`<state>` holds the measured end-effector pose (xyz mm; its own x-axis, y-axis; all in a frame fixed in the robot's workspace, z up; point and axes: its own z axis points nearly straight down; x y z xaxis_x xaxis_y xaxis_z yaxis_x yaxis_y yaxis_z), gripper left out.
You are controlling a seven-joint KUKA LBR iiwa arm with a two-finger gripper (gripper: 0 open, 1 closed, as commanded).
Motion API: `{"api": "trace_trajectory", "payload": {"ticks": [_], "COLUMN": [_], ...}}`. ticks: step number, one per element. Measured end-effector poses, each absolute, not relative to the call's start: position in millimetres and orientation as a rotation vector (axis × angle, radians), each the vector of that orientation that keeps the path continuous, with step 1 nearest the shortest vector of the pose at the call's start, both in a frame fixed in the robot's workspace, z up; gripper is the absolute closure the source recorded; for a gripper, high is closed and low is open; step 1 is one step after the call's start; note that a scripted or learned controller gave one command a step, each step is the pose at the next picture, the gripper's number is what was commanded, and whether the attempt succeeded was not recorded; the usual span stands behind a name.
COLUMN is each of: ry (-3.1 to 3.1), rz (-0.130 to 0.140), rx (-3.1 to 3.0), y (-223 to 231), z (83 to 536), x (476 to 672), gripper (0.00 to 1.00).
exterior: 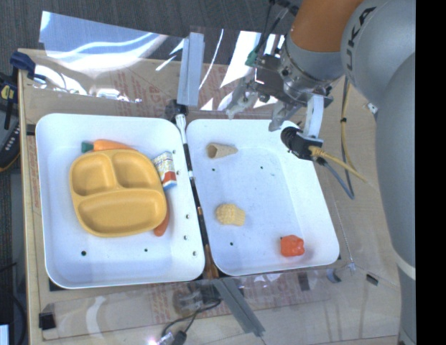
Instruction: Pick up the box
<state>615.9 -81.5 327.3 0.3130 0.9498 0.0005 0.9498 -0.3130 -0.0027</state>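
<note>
Camera view: two bins
Gripper (pixel 260 105): fingers spread, grasping nothing, 12 o'clock of right bin (pixel 319 214)
Box (pixel 165 169): left bin (pixel 47 192), 3 o'clock of yellow tray (pixel 118 192)

The arm (pixel 377 42) carries dark letters on its grey housing, partly readable as "KUKA". The box (pixel 165 169) has a printed label, too small and blurred to read.

The grey arm with its orange band reaches in from the right, its hand (pixel 260 105) raised, fingers spread and holding nothing.
</note>
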Motion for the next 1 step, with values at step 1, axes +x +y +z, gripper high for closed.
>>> {"api": "trace_trajectory", "payload": {"ticks": [1], "ry": [-2.058], "rz": [0.008], "rx": [-2.368], "y": [-50.4], "z": [224.9], "x": [581.8], "gripper": [0.0]}}
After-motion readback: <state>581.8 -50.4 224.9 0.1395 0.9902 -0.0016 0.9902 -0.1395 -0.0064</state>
